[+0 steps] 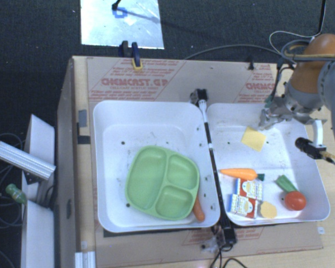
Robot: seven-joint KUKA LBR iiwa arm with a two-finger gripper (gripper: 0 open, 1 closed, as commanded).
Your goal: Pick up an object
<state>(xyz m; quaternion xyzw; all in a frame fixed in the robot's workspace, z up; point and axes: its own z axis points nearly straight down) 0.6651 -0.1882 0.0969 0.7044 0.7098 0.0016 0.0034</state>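
Front of right bin [318, 205]: tomato [294, 200], cartons [245, 197], carrot [240, 173]. Yellow block [254, 139] behind, just beside gripper [266, 120]; grip state cannot be told. Advice: centre over block, probably descend squarely.

My bench [156, 74] and the two white bins sitting on it.

The bench top is a brown sheet printed with red lettering. The left bin [109, 149] and the right bin [318, 197] rest directly on it, side by side, their inner rims meeting along a dark strip down the middle. A blue and yellow clamp [135, 56] grips the far edge, and a cable [223, 52] trails across the far side.
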